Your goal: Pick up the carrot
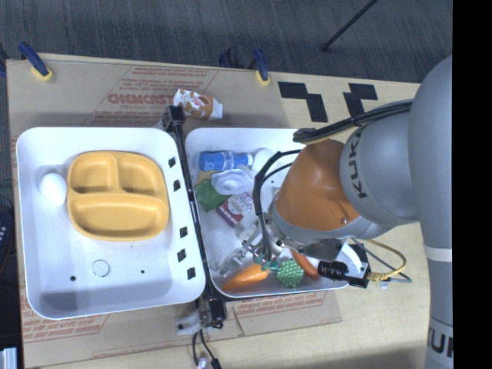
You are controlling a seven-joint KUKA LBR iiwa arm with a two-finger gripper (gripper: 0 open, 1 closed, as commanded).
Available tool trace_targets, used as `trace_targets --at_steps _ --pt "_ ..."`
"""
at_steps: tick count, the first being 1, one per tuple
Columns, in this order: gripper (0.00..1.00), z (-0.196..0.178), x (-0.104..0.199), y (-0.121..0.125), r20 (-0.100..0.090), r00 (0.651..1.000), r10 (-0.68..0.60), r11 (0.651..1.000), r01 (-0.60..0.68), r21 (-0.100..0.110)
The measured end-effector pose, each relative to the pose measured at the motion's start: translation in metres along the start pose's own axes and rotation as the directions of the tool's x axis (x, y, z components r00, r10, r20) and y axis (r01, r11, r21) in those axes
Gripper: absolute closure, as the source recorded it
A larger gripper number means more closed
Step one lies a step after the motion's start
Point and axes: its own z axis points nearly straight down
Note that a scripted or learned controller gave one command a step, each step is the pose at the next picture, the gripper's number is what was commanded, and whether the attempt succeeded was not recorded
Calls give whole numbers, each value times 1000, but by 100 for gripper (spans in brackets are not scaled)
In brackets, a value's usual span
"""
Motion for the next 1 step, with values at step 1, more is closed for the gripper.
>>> trace_targets --at_steps 1 --pt "0 -41 -107 25 5 998 64 998 -64 -2"
